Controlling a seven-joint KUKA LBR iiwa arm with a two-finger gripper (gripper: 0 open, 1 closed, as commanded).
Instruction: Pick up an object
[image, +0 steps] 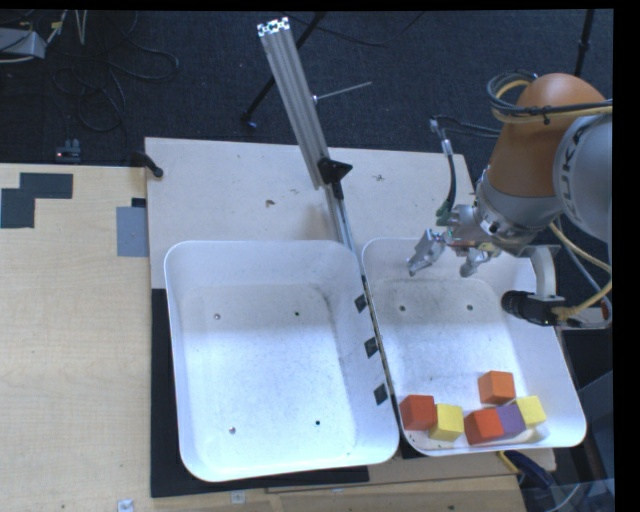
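Over the right bin's far end: the gripper (447, 257) hangs with its two fingers spread apart, nothing between them.
Arm: the grey arm with its orange band (545, 120) enters from 3 o'clock, wrist angled down toward the bin.
Right bin (440, 310): a shallow white tray whose blocks all crowd its near edge, at 6 o'clock from the claw and well apart from it.
Blocks, left to right: a red block (418, 411) touching a yellow block (447, 422); a second red block (484, 425) against a purple block (510, 418); another yellow block (531, 409) at the far right of the row.
Orange block (497, 386): sits just behind the row, at 12 o'clock from the purple one.
Left bin (260, 350): white tray touching the right bin along a shared edge.
Metal rail (300, 105): slants up from the bins' junction toward 11 o'clock.
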